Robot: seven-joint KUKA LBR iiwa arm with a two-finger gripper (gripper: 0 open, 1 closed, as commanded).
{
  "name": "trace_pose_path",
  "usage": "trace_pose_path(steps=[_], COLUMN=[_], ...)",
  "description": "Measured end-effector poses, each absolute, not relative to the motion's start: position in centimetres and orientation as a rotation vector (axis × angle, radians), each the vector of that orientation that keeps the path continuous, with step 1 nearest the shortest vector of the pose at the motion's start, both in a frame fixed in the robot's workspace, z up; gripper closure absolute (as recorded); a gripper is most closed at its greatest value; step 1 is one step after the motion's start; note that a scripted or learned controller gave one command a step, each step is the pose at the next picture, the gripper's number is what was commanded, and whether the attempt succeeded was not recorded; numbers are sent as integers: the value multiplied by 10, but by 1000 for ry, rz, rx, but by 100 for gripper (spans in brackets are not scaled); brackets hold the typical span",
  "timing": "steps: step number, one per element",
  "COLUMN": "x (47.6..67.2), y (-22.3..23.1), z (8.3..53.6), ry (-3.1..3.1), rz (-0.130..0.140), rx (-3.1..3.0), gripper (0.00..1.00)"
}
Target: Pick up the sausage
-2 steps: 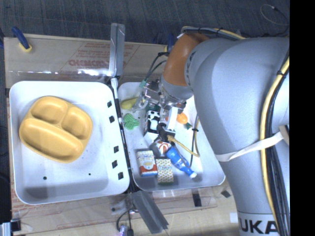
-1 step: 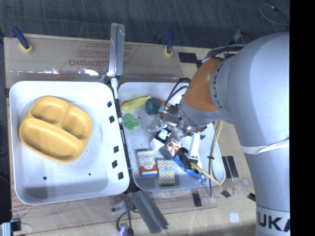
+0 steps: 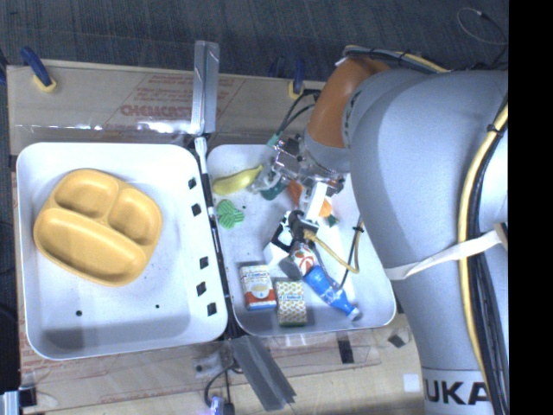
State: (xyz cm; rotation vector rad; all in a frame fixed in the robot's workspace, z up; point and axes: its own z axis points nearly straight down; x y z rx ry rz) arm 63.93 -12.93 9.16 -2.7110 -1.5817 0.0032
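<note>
My pincer (image 3: 278, 176) hangs over the far end of the right bin (image 3: 377, 311), low among the toys. Whether it is apart or together I cannot tell from up here, since my own wrist covers much of it, and nothing can be seen clamped in it.

Just beside my pincer, on the side toward the left bin (image 3: 34, 335), lies a yellow banana (image 3: 238, 180). A little past the banana, nearer the front of the bench, sits a small green toy (image 3: 229, 214).

On the other side of my pincer, tucked under my wrist, is an orange piece (image 3: 316, 204), long in shape and half hidden. I cannot tell whether that is the sausage, and I can make out nothing else that looks like one.

Well away from my pincer, at the near end of the same bin, stand a red and white carton (image 3: 257, 287) and a patterned box (image 3: 291, 303), touching each other. A blue bottle (image 3: 331, 290) lies tilted just beside them.

Far from my pincer, in the left bin, rests a yellow divided tray (image 3: 97, 225)
</note>
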Motion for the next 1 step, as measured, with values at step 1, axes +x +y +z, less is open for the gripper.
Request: trace_pose_path(steps=[1], x=[661], y=[-180], z=[95], ry=[-1556], rz=[-10], rx=[-2715], gripper=[0])
